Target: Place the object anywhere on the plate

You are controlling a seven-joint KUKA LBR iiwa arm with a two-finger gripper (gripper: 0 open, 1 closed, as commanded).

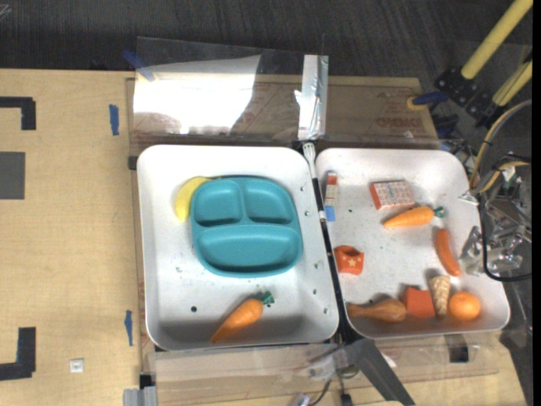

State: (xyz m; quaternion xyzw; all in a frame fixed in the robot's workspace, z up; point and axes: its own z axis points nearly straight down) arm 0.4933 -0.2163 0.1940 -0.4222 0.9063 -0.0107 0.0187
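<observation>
Plate (247, 225): teal, set in the left bin (161, 252).
Carrot (241, 313): laid below the plate, apart from it.
Pincer (490, 248): seen dimly at right bin's (380, 252) edge; state cannot be told.

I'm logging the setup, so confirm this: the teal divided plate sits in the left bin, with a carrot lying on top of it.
Not quite. The teal divided plate does sit in the left bin, but the carrot is not on it. The camera view shows the carrot lying on the bin floor, below the plate and apart from it, near the bin's front edge.
</observation>
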